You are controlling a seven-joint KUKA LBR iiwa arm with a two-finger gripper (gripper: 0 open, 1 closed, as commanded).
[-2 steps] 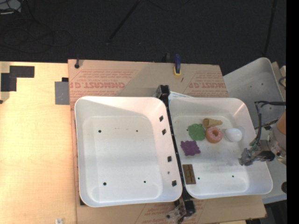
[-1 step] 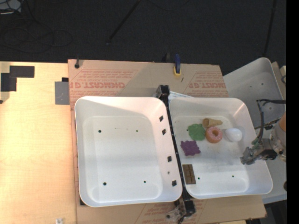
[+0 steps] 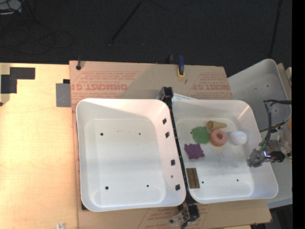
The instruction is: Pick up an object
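Low at the frame's right edge, the claw (image 3: 258,157), its opening impossible to judge, could clip the right white plastic bin's (image 3: 267,185) rim before reaching the pink ring-shaped doughnut toy (image 3: 218,138).

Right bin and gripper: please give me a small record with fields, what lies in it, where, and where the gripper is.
right bin: holds six small things
pink donut: middle, touching the green piece
green piece: left of the donut
purple piece: below the green piece
yellow-brown piece: above the donut
white ball: right of the donut
brown block: near the divider, front
gripper: at the bin's right edge, apart from the things
left bin: beside the right bin
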